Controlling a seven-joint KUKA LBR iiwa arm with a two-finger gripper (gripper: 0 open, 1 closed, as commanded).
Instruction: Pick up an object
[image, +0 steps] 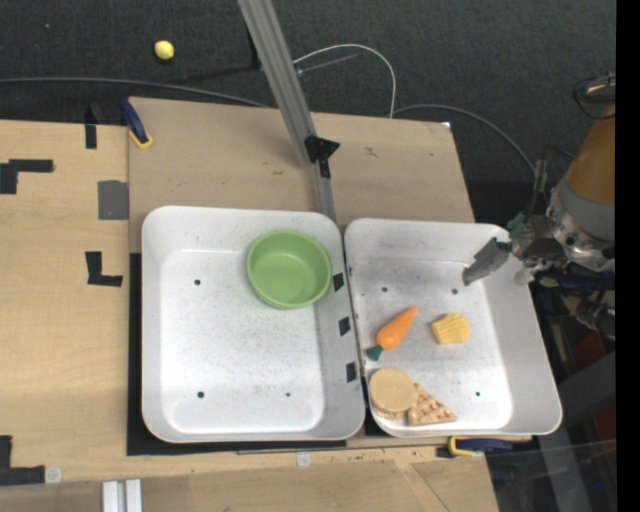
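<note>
A robotics lab, not a home: 2 shallow white bins (240, 225) sit side by side on a plywood desk (220, 150) marked with black tape (97, 268), a metal pole (285, 85) is mounted behind them, cables (350, 55) trail over dark carpet, and the food is toy-like plastic.

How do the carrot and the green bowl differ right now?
The carrot is orange, slim and lies slanted in the right bin; the green bowl is round, much bigger and sits upright in the left bin. The gripper touches neither.
</note>
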